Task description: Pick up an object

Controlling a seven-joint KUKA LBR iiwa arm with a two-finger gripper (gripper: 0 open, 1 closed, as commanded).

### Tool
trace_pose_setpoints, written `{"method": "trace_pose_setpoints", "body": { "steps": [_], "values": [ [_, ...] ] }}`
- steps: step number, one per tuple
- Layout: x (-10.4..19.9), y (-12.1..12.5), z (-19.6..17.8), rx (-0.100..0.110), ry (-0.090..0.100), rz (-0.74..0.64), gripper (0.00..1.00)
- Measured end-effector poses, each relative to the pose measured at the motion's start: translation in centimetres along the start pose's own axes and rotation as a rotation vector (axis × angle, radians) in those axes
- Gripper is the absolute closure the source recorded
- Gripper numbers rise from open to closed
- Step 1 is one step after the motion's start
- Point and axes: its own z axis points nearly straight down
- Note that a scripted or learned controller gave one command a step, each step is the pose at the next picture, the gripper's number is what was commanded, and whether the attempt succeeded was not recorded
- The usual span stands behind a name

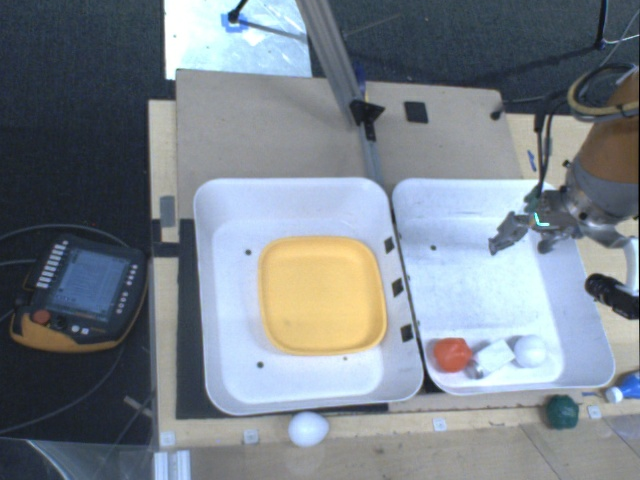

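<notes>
1. Gripper (527,230) hangs over the right bin (470,218), upper right part, near the far wall. The fingers look spread apart w/ nothing between them, so jaws open and empty.
2. Things to pick all sit along the right bin's near edge: a red ball (451,354), a small white block (492,357) w/ a dark end, and a white ball (529,350). They lie in a row, block touching or just beside the white ball, red ball just beside the block.
3. Key relation: the cluster lies toward the near edge from the jaws, well apart. White ball is about straight below in view; red ball is off to view-left.
4. Block's long axis runs roughly left-right, slightly tilted. Balls have no axis, so any jaw angle works.
5. Surface: smooth white bin floor, flat in the middle, curving up at the walls. Balls may roll if nudged.
6. Room: tight. The near wall is right behind the row, and neighbours crowd each pick. Red ball has free floor on its view-left side; prob the easiest.
7. Left bin (225,268) holds a yellow plate (322,294).
</notes>
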Motion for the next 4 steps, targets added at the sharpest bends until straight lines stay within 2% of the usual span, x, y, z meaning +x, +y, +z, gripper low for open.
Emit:
{"method": "trace_pose_setpoints", "body": {
  "steps": [1, 3, 4],
  "values": [
    [0.0, 0.0, 0.0, 0.000, 0.000, 0.000, 0.00],
    [-0.4, -0.3, 11.2, 0.004, 0.001, 0.001, 0.00],
    [-0.4, -0.2, 9.9, -0.001, 0.000, 0.001, 1.00]
  ]
}}
